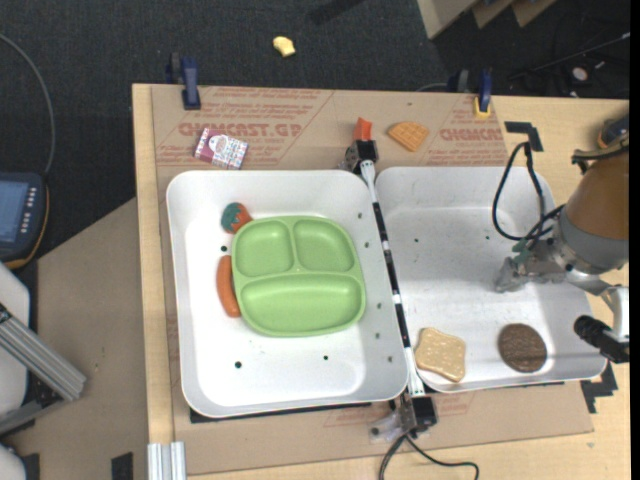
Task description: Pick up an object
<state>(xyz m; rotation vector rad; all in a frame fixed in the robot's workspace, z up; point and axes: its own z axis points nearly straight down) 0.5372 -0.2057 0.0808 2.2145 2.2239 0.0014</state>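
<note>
The gripper (512,273) is seen low over the right bin (450,208), near its right wall; whether it is open or closed cannot be told. A brown round cookie (523,347) and a tan cracker (441,354) lie at the front of that bin. A green divided plate (296,274) is held in the left bin (200,368).

Two white bins: left bin (200,368) and right bin (440,208), smooth plastic with a soft sheen. Green divided plate (297,275) is matt plastic. Bench top (300,118) looks like raw brown cardboard, printed, dull. Floor (90,28) dark, rough carpet. Brown round cookie (523,347) coarse-textured; pale toast piece (441,354) grainy, matt. Arm (598,218) shell smooth, slightly glossy.
</note>
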